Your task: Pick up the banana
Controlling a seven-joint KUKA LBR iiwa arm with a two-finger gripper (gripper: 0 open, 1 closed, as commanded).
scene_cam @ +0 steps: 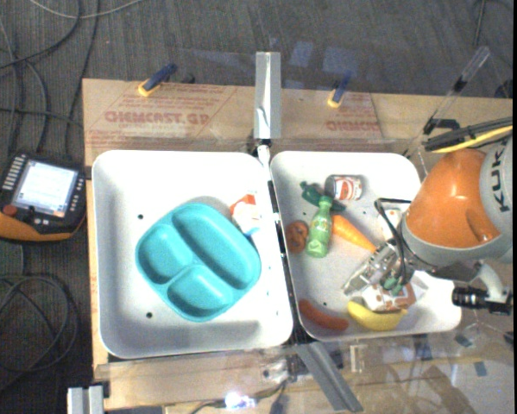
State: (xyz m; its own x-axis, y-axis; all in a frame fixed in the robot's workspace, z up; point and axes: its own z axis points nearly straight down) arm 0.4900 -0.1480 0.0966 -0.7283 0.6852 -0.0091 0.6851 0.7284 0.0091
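The banana lay in the right bin, close to that bin's near wall, its yellow curve showing below the tool. The tool hung right over the banana's upper side, at the end of the grey arm with its orange band; whether its parts stood wide or narrow, or touched the fruit, I could not tell from the slant. Just left of the banana rested a red-brown sausage. Farther up from the banana stood a green bottle, with a carrot beside it and a small can beyond. Well left of the banana, in the left bin, sat a turquoise divided plate.
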